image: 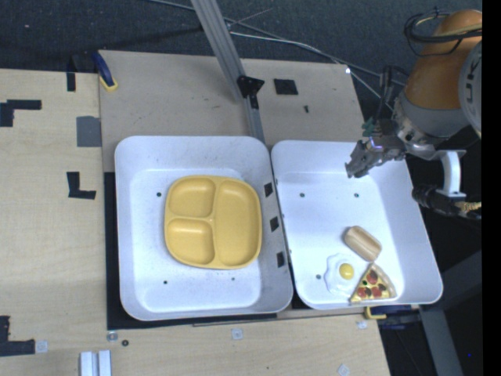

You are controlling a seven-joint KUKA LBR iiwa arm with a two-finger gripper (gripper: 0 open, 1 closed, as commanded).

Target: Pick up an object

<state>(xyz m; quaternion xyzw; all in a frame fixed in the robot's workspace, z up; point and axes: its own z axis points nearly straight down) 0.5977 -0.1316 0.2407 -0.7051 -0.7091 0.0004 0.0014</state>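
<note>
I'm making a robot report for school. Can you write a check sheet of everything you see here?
Surface: wooden bench with two white bins, left bin and right bin.
Job's things: bread roll, fried egg and pizza slice clustered in the right bin's near corner.
Clutter: yellow divided plate in the left bin.
Grippers: gripper above the right bin's far right edge, holding nothing visible.
Cables: thin wires across the bench's far side.
Surroundings: black tape marks, metal pole.
</note>
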